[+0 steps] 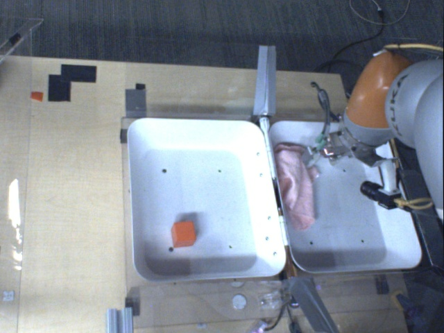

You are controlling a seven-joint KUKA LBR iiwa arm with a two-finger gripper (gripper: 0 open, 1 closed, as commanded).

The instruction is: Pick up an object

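Observation:
A pink cloth lies crumpled along the left wall of the right bin. An orange cube sits in the front part of the left bin. My gripper hangs low over the back of the right bin, right at the upper right edge of the pink cloth. The grey arm with its orange band comes in from the right above it. Whether the gripper touches the cloth is not clear from this angle.
A grey metal post stands behind the seam between the two bins. Black cables trail off the wrist over the right bin's right side. Black and orange markers lie on the wooden bench at the far left.

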